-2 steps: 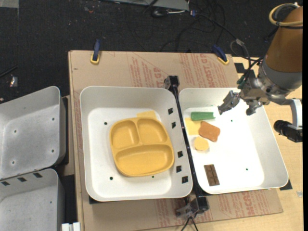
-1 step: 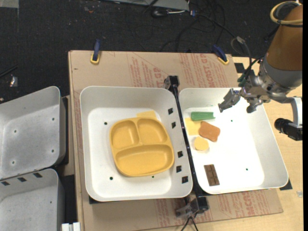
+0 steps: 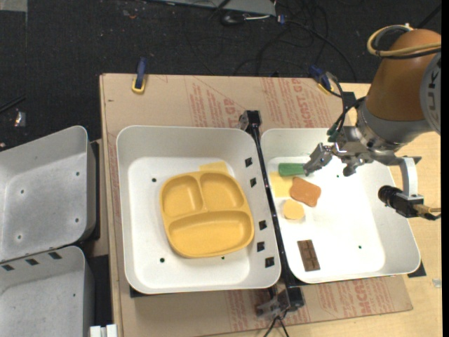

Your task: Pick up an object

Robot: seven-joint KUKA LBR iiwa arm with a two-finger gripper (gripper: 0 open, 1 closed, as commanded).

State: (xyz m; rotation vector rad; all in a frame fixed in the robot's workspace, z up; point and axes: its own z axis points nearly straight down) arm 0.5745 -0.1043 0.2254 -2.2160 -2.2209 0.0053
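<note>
- The arm reaches in over the right bin; its hand hangs above the bin's upper left part, fingers spread and pinching nothing.
- Candidate objects lie in the right bin: a green block just left of the hand, an orange-brown piece below it, a small yellow round piece lower again, and a brown flat bar near the front wall, well apart from the rest.
- Judged step: approach, before any grasp. The green block and the orange-brown piece are nearest.
- The next move appears to call for a descent over one piece with the fingers straddling it.
- The green block sits near the divider between the bins, so finger room on that side is tight; the bin's centre and right offer open floor.
- The left bin holds a yellow compartment tray, away from the hand.
</note>
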